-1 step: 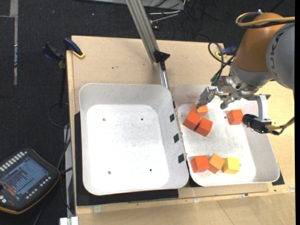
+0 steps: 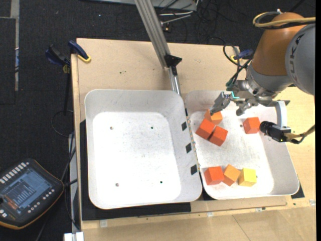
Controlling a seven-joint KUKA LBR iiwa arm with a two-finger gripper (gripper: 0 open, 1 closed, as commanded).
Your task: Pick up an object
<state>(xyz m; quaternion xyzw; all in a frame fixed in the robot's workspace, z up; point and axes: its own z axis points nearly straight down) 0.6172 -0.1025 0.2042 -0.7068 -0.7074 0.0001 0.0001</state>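
Note:
Several blocks lie in the right bin (image 2: 281, 172). A small orange block (image 2: 215, 116) touches two red-orange blocks (image 2: 205, 128) (image 2: 218, 135) near the bin's left wall. Another red block (image 2: 251, 125) lies alone further right. Along the front sit a red block (image 2: 214, 174), an orange block (image 2: 231, 174) and a yellow block (image 2: 248, 176). My gripper (image 2: 232, 106) hangs over the back of the right bin, open, with bare bin floor between its fingers. Its left finger (image 2: 219, 104) is just behind the small orange block, and its right finger is behind the lone red block.
The left bin (image 2: 100, 104) sits beside the right one, with black clips along the shared wall. A slanted metal pole (image 2: 153, 26) rises from the back between the bins. A cable and black connector (image 2: 273, 130) hang by the wrist. A teach pendant (image 2: 25, 190) lies at the lower left.

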